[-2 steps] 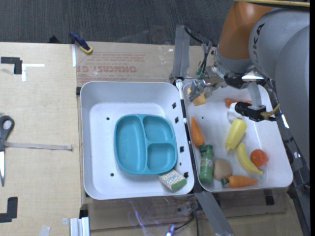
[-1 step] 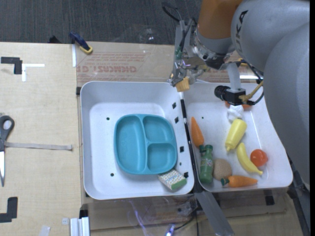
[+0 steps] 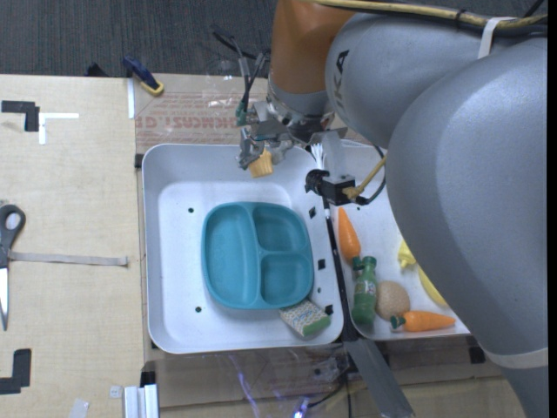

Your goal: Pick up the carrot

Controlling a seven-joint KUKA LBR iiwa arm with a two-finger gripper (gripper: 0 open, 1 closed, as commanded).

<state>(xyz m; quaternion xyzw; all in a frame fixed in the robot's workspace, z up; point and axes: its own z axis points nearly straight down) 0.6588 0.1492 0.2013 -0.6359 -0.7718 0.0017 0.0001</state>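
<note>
Two bins: I see the left bin (image 3: 165, 233) in the frame's centre and the right bin (image 3: 374, 233) beside it, largely under the arm (image 3: 435, 120).
Arm: it fills the upper right of my view, grey with an orange band (image 3: 305, 24) near the top centre.
Claw: the claw (image 3: 257, 155) hangs over the upper edge of the left bin, with a small tan block (image 3: 260, 165) between its fingertips; it looks closed on that block.
Carrots: one carrot (image 3: 348, 233) lies in the right bin close to the divider, right of centre; a second carrot (image 3: 426, 321) lies at the lower right, pointing left. Both are well apart from the claw.
Bottle: a green bottle (image 3: 365, 290) lies below the first carrot, near the divider.
Potato: a round tan potato (image 3: 392, 299) sits just beside the bottle and touches the lower carrot's top.
Yellow item: a yellow thing (image 3: 409, 255) peeks out from under the arm; I cannot tell what it is.
Plate: a teal divided plate (image 3: 257, 255) sits in the left bin's middle.
Sponge: a sponge (image 3: 305, 319) lies just below the plate's lower right corner.
Desk: the desk (image 3: 70, 198) on the left carries scissors (image 3: 7, 251) at the frame's left edge.
</note>
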